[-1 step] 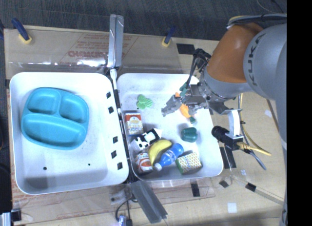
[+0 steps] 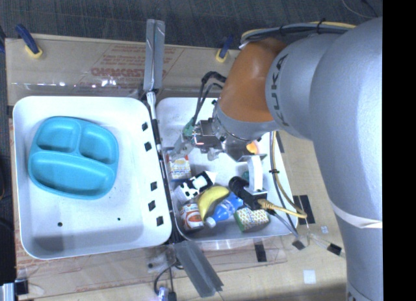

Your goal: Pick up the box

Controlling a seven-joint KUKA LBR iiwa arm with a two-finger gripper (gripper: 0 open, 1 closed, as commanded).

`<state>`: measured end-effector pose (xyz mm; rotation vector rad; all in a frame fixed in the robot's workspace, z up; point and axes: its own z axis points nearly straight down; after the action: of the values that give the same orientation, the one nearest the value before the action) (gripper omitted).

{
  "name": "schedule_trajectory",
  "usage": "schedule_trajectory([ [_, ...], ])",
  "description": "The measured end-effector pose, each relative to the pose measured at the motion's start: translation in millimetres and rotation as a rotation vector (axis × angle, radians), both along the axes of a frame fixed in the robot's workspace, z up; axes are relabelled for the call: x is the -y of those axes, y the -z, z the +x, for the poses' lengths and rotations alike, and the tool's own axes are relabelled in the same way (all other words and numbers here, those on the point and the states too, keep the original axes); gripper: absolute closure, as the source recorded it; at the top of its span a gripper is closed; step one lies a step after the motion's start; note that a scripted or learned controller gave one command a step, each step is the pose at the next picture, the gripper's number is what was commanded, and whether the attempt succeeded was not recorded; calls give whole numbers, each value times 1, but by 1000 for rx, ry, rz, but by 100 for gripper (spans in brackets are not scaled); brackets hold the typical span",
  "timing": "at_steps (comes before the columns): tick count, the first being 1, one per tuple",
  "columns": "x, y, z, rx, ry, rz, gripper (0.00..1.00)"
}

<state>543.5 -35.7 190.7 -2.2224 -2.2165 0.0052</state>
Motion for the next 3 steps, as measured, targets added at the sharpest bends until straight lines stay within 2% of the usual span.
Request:
schedule_trajectory([
  [1, 57, 93, 23, 9, -74, -1, 0],
  [2, 75, 94, 105, 12, 140, 0, 0],
  [3, 73, 94, 112, 11, 118, -1, 0],
])
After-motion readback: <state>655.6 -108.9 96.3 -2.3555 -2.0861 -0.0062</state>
